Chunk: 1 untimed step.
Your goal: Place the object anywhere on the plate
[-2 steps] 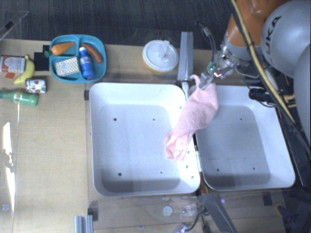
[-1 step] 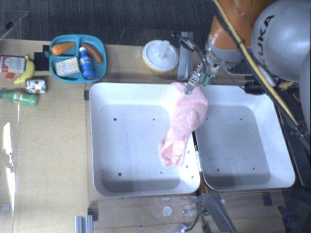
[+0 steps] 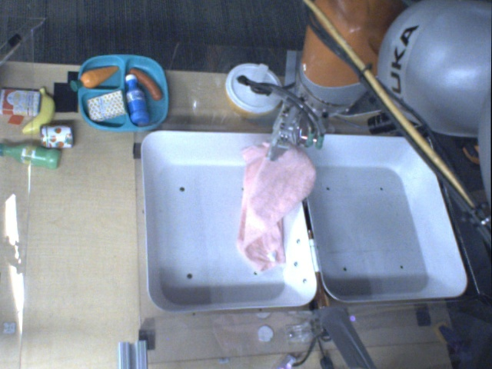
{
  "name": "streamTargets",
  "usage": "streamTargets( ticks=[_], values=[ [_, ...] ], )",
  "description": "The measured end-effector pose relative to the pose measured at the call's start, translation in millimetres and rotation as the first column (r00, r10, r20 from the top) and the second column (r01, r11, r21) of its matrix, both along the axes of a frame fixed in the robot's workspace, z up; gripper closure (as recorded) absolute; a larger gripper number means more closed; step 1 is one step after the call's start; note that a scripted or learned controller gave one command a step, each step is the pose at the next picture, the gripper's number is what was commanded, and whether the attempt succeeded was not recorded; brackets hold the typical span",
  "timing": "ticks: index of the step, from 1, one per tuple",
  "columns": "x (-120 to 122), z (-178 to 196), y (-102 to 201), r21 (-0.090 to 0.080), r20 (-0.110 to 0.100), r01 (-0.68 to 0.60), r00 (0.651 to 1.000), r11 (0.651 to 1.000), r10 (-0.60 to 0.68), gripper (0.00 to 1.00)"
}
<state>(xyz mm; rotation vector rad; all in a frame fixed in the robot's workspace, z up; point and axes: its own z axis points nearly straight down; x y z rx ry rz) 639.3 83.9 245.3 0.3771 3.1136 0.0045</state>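
A pink cloth (image 3: 269, 198) hangs lengthwise over the right side of the left bin (image 3: 192, 229). Its lower end rests on the bin floor near the divider. My gripper (image 3: 278, 146) is at the cloth's top edge, shut on its upper corner, and the fabric drapes down from the fingers. A blue divided plate (image 3: 156, 78) sits on the bench beyond the left bin's far left corner. It holds a carrot, a sausage, a small blue bottle and a wafer. The gripper is well to the right of this plate.
A round white and yellow dish (image 3: 250, 89) stands behind the bins, just left of the wrist. The right bin (image 3: 377, 229) lies under the arm. A toy banana, a can and a green bottle (image 3: 31, 156) lie at the bench's far left.
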Motion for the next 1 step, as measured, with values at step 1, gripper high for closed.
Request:
streamTargets(
  ticks=[1],
  values=[
    [-21.5, 0.0, 39.4, -0.001, 0.0, -0.239, 0.971, 0.971, 0.239, 1.0]
  ],
)
